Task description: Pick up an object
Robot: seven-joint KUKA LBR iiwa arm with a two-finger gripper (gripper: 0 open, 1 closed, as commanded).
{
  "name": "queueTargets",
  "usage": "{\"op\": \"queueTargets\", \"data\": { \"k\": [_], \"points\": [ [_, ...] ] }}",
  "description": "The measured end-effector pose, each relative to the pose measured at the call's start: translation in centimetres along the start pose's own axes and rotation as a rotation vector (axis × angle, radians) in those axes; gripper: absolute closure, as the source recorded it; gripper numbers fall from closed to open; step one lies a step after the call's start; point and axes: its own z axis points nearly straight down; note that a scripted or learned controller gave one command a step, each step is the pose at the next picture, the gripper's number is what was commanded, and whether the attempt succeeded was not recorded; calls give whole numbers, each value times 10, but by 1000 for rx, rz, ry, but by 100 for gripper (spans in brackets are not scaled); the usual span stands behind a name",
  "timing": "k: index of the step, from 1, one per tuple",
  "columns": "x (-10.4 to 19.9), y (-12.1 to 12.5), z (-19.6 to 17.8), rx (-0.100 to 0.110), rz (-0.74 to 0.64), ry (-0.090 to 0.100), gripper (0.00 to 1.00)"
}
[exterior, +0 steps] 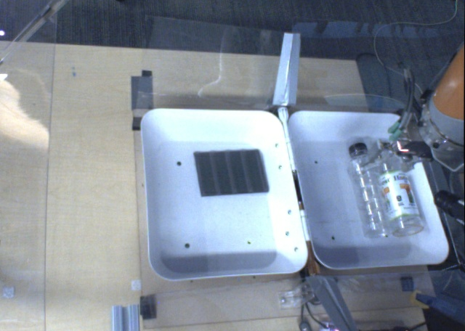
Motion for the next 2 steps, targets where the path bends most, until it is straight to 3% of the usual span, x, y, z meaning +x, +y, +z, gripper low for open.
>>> {"op": "queueTargets", "data": {
  "k": [1, 2],
  "points": [
    [-38, 35, 77, 2, -2, 0, 0],
    [-52, 89, 168, -7, -121, 3, 0]
  ]
}}
